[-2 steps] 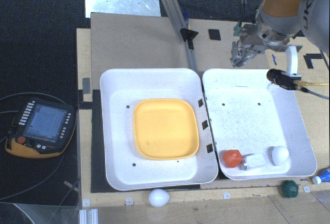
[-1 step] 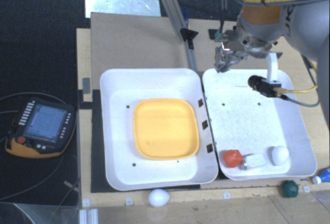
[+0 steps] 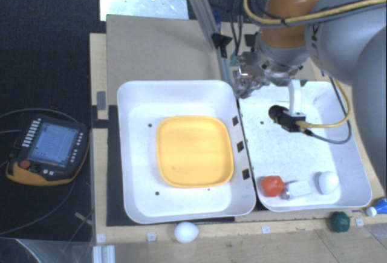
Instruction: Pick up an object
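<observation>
In the left bin (image 3: 136,153) lies a yellow square plate (image 3: 195,150). Along the near edge of the right bin (image 3: 357,177) sit a red object (image 3: 271,185), a small pale item (image 3: 296,190) and a white ball (image 3: 328,182). My gripper (image 3: 245,83) hangs under the orange wrist band at the far left corner of the right bin, close to the wall between the bins. It is well away from the objects at the near edge. A black part (image 3: 284,117) with a yellow cable hangs from the wrist over the bin's middle.
A white ball (image 3: 186,232), a dark green object (image 3: 340,221) and a blue-tipped item (image 3: 376,210) lie on the bench in front of the bins. A teach pendant (image 3: 45,148) rests at far left. A slanted metal pole (image 3: 202,2) stands behind the bins.
</observation>
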Controlling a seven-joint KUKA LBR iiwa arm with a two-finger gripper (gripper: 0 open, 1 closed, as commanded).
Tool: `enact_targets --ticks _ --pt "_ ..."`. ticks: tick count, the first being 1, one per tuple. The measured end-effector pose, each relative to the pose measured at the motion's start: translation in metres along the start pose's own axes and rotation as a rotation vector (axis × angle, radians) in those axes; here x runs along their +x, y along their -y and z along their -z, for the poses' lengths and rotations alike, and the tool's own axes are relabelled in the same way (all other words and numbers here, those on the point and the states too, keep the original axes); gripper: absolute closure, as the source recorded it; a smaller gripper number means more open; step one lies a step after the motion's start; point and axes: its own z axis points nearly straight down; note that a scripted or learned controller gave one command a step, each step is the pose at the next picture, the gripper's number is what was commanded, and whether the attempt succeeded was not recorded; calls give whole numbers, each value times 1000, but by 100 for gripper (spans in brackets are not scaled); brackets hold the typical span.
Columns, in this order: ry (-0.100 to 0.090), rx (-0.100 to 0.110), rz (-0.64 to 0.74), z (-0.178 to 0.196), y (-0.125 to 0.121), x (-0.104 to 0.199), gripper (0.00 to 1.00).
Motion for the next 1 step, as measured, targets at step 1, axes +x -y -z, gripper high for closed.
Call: enact_targets --ticks 1 --pt "0 0 0 -16 25 35 100"
